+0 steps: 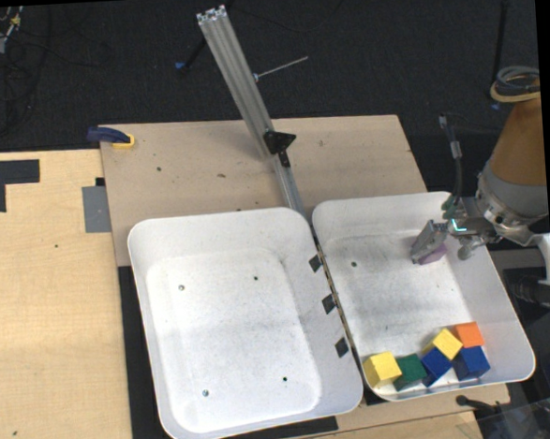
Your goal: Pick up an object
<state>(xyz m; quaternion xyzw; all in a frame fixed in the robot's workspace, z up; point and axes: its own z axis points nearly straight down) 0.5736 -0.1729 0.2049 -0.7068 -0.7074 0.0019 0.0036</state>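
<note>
Two white bins sit side by side on the worktop (252, 159). The left bin (155, 250) shows bare floor. The right bin (509, 338) holds a cluster of blocks in its lower right corner: a yellow block (382, 366), a green block (410, 370), a second yellow (446, 344), an orange block (468, 333) and two blue blocks (436, 366) lying close together, some touching. In the bin's upper right, a small purple piece (432, 256) lies slanted, its long axis running lower left to upper right. The end effector (434, 240) sits right over it, touching or nearly so; how far it is open cannot be told, nor whether it grips the piece.
</note>
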